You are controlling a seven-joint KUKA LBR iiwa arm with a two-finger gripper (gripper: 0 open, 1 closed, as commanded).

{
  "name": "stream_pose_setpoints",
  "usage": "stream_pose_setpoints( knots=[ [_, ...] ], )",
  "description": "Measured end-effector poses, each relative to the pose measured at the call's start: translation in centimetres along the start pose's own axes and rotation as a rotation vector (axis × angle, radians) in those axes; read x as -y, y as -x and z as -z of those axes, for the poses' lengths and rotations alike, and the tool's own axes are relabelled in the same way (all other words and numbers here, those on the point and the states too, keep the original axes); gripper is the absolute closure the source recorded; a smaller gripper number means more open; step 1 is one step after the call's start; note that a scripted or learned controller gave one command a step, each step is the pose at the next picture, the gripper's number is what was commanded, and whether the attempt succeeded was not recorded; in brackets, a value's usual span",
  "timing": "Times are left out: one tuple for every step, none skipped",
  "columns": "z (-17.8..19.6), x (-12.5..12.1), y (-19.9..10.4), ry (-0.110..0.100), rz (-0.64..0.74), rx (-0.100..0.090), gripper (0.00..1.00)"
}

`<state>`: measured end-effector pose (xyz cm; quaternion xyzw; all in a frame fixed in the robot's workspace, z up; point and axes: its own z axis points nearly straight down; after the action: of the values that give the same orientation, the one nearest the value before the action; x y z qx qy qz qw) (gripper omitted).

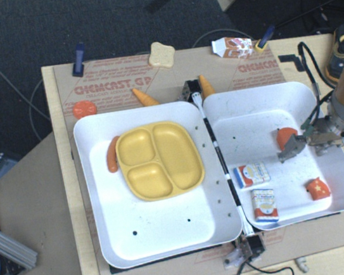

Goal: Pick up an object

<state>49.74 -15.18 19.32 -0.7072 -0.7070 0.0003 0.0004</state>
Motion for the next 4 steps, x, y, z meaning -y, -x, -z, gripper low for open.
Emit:
stream_pose_setpoints(
  knots=[
    [-9.3,-1.5,5.9,-0.002,-0.002,0.000,0.00],
    [-10.6,-6.9,1.3,0.003,0.002,0.000,0.00],
    [-10.8,-11.9,4.1,0.003,0.001,0.002,0.00],
    [-9.8,-11.9,4.1,0.006,0.002,0.004,1.00]
  ],
)
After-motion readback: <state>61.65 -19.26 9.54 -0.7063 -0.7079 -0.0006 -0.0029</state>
